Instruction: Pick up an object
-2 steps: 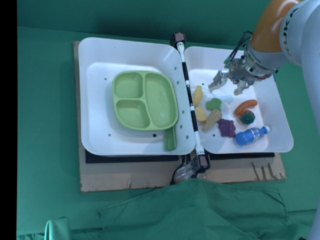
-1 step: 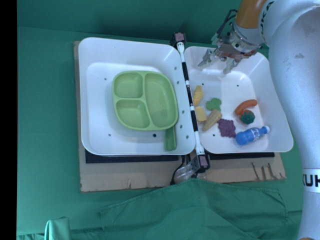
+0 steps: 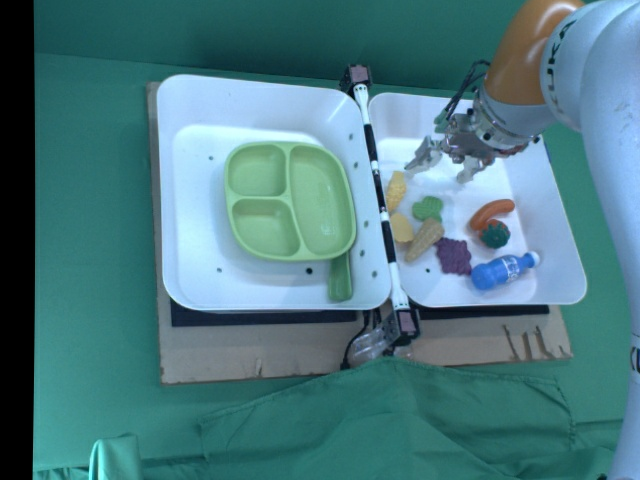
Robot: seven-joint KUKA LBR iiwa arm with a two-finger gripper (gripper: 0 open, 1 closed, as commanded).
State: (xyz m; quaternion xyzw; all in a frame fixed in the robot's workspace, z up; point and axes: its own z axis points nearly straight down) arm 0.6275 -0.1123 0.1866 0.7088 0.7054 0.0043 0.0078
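Observation:
My gripper hangs over the back half of the right bin, fingers spread open with nothing between them. Below it lie several toy foods: a yellow corn piece, a green broccoli piece, a yellow piece, a tan corn cob, purple grapes, a red sausage, a strawberry with green top and a blue bottle. The gripper is above and just behind the broccoli piece, touching none of them.
The left bin holds a light green divided plate and a green item at its front edge. A black-and-white rod runs along the divide between the bins. Green cloth lies at the front.

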